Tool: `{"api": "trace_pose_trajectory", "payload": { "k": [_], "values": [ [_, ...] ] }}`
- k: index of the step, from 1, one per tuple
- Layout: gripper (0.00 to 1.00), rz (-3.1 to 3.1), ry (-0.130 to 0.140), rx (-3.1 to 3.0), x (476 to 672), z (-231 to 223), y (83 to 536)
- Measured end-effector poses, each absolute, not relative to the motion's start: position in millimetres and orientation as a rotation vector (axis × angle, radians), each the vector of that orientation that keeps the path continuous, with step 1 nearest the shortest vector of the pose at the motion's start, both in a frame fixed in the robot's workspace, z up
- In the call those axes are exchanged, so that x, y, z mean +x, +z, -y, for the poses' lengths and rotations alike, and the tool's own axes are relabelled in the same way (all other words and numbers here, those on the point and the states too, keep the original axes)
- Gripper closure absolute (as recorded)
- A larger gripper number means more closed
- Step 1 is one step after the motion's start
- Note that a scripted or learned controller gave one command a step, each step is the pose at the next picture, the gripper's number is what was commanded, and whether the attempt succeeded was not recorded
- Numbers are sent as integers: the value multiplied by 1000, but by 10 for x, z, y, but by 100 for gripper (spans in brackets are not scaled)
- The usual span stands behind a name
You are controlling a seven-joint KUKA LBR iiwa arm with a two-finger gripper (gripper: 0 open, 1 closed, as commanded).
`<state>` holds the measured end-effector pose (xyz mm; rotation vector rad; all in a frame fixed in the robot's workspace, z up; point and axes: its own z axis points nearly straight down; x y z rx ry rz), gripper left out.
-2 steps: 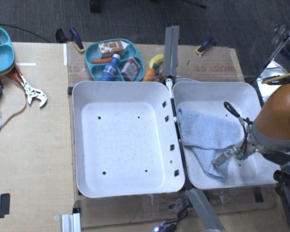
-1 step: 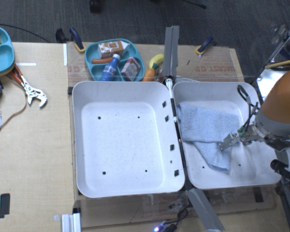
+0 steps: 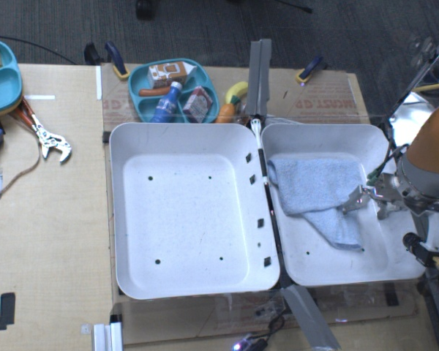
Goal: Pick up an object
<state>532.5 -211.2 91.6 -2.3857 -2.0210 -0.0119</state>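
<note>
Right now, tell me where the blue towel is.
The blue towel lies in the right bin, toward its upper left, with the gripper at its right edge.

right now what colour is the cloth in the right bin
Light blue-grey, plain; the cloth shows best in the camera view.

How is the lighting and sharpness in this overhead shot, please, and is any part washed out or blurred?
Camera view: lighting is even and soft, with faint shadows along the walls of the bins; the towel shows its weave fairly clearly; a bright glare patch sits at the right edge above the arm; the gripper looks slightly soft, its details hard to read.
</note>
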Motion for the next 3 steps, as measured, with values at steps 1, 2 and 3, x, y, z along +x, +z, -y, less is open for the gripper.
{"api": "trace_pose_trajectory", "payload": {
  "k": [1,2,3],
  "values": [
    [0,2190,3,-2248,4788,1192,908],
    [0,2027,3,-2401,5062,2163,1517],
    [0,1972,3,-2446,5341,1985,2139]
  ]
}}
